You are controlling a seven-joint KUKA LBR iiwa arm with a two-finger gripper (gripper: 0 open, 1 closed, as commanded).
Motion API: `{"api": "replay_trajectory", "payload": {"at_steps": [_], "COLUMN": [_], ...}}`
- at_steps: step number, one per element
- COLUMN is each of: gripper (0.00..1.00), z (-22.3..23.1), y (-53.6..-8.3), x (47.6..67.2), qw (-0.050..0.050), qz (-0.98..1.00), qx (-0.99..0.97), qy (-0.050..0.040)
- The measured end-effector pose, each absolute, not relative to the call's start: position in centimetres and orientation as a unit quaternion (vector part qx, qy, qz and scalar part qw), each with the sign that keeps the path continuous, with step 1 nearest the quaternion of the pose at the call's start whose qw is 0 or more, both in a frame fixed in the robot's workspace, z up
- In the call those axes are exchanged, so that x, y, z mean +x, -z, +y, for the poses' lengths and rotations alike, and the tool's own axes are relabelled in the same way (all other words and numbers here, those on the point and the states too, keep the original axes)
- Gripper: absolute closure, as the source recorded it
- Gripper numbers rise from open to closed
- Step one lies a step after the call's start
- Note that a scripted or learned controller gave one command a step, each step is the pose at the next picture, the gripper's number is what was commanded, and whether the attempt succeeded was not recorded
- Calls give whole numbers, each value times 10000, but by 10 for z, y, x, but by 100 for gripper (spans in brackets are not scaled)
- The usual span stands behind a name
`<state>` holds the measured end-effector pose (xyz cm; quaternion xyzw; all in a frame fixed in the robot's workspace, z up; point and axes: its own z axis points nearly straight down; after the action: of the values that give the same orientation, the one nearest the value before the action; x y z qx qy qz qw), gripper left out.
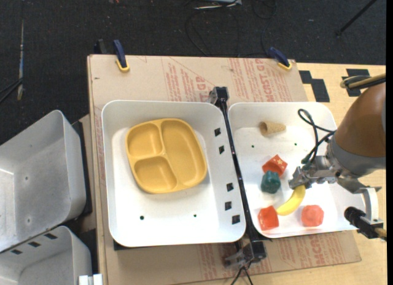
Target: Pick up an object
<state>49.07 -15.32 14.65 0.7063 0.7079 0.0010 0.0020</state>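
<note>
Gripper (pixel 299 178): seen low over the right bin (pixel 319 118), just above the banana's top end.
Jaws: state can't be told; fingers too small and dark, no obj seen between them.
Banana (pixel 291 202): lying slantwise in right bin, upper tip right at the gripper; contact not clear.
Nearby: teal lump (pixel 270 183) and red block (pixel 274 165) just left of gripper; red cube (pixel 268 217) and pink-red ball (pixel 312 215) flank the banana's lower end.
Far corner: tan cone (pixel 271 128), well apart.
Left bin (pixel 116 155): yellow divided plate (pixel 166 154) is held in it.
</note>
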Motion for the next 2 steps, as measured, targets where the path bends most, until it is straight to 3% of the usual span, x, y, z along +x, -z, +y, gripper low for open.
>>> {"api": "replay_trajectory", "payload": {"at_steps": [2], "gripper": [100], "z": [-168], "y": [-248], "x": [495], "qw": [27], "qz": [7082], "qx": [7061], "qy": [-10]}}
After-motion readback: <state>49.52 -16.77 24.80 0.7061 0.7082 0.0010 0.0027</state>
